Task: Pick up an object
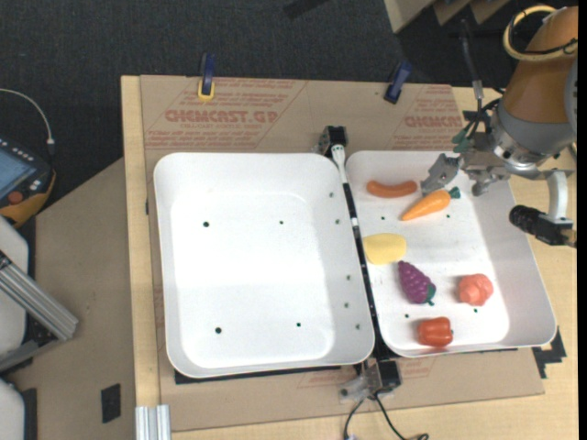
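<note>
The right bin (514, 282) holds several toy foods. A carrot (425, 206) lies tilted near the bin's far end, its green top pointing right. My gripper (459, 181) hovers just over that green top, open, with one finger (439, 172) left of it and the other to its right. Nothing is clamped between the fingers. An orange-red sausage (392, 188) lies left of the carrot. Nearer the front are a yellow lemon-like piece (384, 246), purple grapes (415, 282), an orange-red lumpy fruit (474, 289) and a red pepper (435, 332).
The left bin (183, 246) sits beside the right one, a black hinge strip (353, 227) between them. Both rest on a cardboard sheet (275, 108) held by blue clamps (207, 76). The grey arm with its orange band (541, 62) comes in from the upper right.
</note>
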{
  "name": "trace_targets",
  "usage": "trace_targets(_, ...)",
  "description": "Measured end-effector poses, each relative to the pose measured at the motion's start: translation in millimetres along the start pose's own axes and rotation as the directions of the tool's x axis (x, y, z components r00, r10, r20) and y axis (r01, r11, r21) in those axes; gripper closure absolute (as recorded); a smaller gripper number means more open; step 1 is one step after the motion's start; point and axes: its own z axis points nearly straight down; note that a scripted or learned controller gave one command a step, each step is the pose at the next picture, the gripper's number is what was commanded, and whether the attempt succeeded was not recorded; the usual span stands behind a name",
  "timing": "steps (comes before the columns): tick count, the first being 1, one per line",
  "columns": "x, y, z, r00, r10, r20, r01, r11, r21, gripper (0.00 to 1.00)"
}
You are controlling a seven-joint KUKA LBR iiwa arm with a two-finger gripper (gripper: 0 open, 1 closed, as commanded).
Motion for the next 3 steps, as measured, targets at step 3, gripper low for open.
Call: trace_targets(3,34,-75,101,1.0,0.002,-0.003,-0.002,1.0,0.006,0.0)
